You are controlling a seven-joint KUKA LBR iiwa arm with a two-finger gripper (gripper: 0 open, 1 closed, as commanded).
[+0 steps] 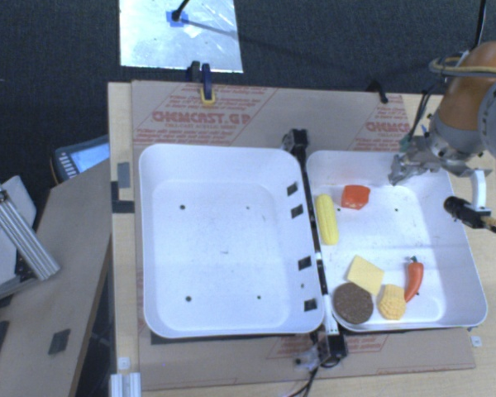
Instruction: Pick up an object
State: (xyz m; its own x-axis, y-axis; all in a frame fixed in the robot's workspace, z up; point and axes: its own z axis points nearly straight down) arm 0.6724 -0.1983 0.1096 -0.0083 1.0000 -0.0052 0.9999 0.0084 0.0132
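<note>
Nearest the camera, along the right bin's [471, 300] front edge, sit a brown disc [352, 303], a yellow waffle piece [391, 301], a pale cheese slice [364, 273] and an orange carrot [413, 278]. Farther back lie a corn cob [327, 219] by the divider and a red block [355, 196]. The left bin [149, 246] holds nothing I can make out. The gripper [407, 169] hangs over the right bin's far corner, just right of the red block — nothing shows between its tips, though whether it is open or closed I cannot tell. By my reading the pick has not happened yet — every object rests in the bin, so descent, closing and lift all remain.
</note>
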